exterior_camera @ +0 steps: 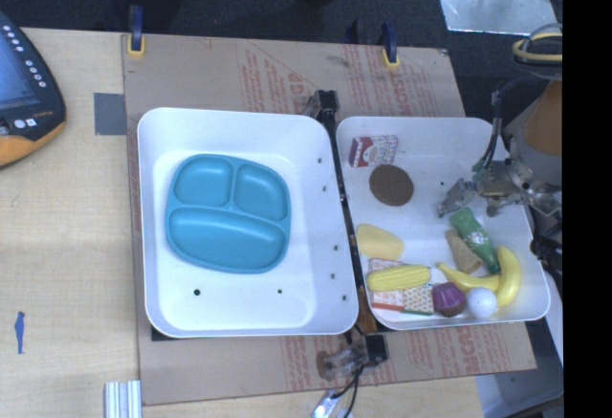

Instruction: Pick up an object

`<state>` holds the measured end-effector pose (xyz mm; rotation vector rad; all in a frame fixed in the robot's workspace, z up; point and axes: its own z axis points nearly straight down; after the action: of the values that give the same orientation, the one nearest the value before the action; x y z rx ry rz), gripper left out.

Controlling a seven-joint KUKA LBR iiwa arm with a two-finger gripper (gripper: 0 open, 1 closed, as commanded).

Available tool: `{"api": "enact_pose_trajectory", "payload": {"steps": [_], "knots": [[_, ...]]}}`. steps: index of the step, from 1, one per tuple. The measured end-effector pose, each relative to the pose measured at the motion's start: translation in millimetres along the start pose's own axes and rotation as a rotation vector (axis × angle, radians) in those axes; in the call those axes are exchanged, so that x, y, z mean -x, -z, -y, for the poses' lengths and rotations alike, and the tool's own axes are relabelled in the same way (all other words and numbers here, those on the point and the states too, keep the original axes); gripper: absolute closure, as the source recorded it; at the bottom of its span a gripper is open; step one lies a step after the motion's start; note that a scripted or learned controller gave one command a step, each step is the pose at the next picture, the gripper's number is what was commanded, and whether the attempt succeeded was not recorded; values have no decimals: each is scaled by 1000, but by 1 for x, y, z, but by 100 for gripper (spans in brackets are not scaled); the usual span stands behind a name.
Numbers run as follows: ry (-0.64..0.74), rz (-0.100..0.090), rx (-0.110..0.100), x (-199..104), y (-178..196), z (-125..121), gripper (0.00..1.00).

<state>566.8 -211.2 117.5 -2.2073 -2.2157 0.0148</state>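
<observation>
A: Nearest the lens: white ball (484,303), purple piece (447,297) and corn (398,277), heaped along the right bin's (430,134) near wall, below-left of the gripper (475,196).

B: Gripper?

A: Low over the green packet (475,234); fingers look spread, nothing between them. Likely target: slim, green, lying flat just beneath, banana (505,277) beside it.

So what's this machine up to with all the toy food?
A robot arm reaches in from the right over the right-hand bin, which holds toy food: a banana, corn, a brown round cookie and more. Its pincer hangs low by a green item at the bin's right side, with nothing visibly in its grip. The left bin holds a blue divided plate. Nothing has been lifted yet.
</observation>
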Motion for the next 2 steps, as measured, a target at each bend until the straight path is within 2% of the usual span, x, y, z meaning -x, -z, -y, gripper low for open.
{"api": "enact_pose_trajectory", "payload": {"steps": [1, 2], "knots": [[0, 1, 8, -21, -28, 22, 0], [2, 3, 12, -19, -15, 20, 100]]}}
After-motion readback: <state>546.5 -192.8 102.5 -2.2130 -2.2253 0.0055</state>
